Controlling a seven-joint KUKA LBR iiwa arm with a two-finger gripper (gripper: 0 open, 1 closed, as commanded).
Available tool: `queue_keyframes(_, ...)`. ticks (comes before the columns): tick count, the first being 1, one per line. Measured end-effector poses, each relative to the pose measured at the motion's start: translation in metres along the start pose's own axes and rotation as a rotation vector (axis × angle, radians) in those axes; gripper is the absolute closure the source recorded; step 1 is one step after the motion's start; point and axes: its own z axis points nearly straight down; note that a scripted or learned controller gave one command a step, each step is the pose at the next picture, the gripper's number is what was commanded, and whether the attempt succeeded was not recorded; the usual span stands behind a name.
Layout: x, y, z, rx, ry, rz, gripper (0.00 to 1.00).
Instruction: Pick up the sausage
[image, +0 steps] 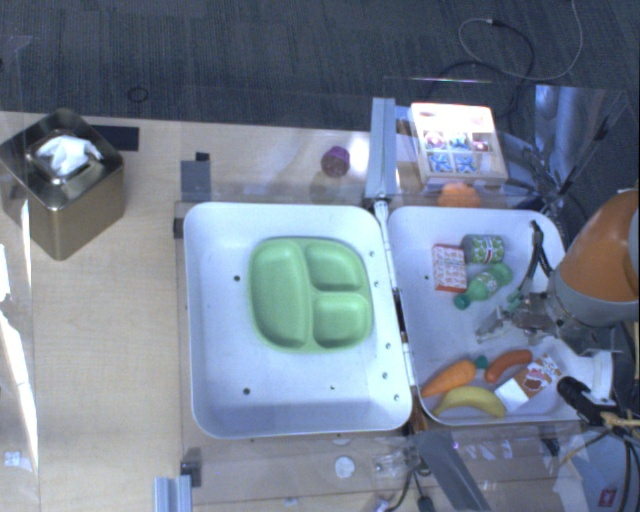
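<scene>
The sausage (508, 363), reddish brown and short, lies near the front of the right bin (425, 310), between a carrot and a small white and red packet. My gripper (503, 320) reaches in from the right and hangs just behind the sausage, a little above the bin floor. Nothing is seen held in it. The arm's orange band (605, 262) shows at the right edge.
In the right bin are a carrot (448, 377), a banana (472, 401), a white and red packet (536, 378), a green bottle (484, 286), a green can (483, 247) and a red packet (449, 267). The left bin (215, 330) holds a green divided plate (308, 293).
</scene>
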Motion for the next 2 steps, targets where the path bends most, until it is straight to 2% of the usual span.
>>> queue_keyframes(1,-0.011,0.014,-0.004,0.012,0.002,-0.052,0.0)
queue_keyframes(2,0.028,-0.023,-0.001,-0.005,-0.003,-0.157,0.0)
